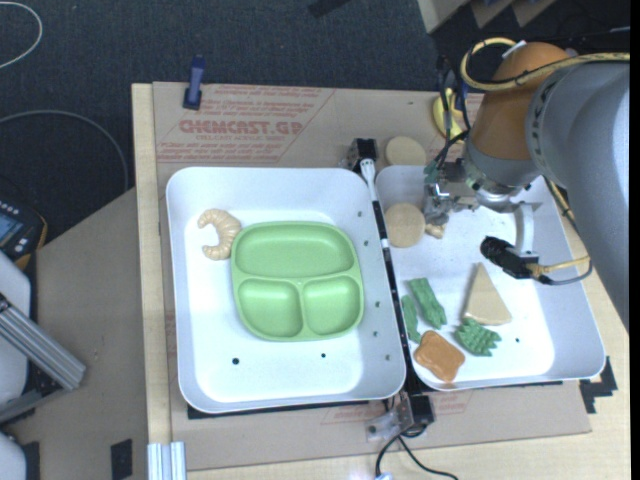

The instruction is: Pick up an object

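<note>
Fingers (437, 211) beside tan puck (404, 224) (right bin (570, 353)) — green tray (297, 278) left.

Red print "CHEMCAST" on the brown board (245, 118) behind the bins, smaller lines too blurred to read

the arm (590, 138) runs off the right edge — its bulk hides the right bin's (520, 363) far corner.

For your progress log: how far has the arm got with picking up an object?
Done: the gripper has reached into the right bin, beside the round tan bread roll. In hand: nothing visibly lifted. Left: grasp and raise an item; the wedge, green pieces and croissant lie untouched.
</note>
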Robot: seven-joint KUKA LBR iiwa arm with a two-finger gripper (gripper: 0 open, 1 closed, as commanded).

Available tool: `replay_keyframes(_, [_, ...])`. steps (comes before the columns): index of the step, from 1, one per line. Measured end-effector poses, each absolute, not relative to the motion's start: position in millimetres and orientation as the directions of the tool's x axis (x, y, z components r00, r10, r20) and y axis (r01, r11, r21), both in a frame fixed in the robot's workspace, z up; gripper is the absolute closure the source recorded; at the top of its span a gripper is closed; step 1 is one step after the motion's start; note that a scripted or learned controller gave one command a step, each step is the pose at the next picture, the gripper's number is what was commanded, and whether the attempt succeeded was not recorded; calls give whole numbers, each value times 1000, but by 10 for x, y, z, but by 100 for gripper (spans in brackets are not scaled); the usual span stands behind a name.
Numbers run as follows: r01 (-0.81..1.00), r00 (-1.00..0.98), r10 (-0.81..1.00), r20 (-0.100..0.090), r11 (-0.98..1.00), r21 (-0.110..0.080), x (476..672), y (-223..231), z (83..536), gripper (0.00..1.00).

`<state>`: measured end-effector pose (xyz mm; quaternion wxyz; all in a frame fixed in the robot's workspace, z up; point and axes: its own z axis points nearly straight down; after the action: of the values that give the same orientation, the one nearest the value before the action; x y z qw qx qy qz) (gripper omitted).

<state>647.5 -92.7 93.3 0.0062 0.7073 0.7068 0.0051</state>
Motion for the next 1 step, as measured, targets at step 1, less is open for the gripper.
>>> replay_keyframes(1, [1000,1,1000,-4,-1,16,6427,-932,931,100])
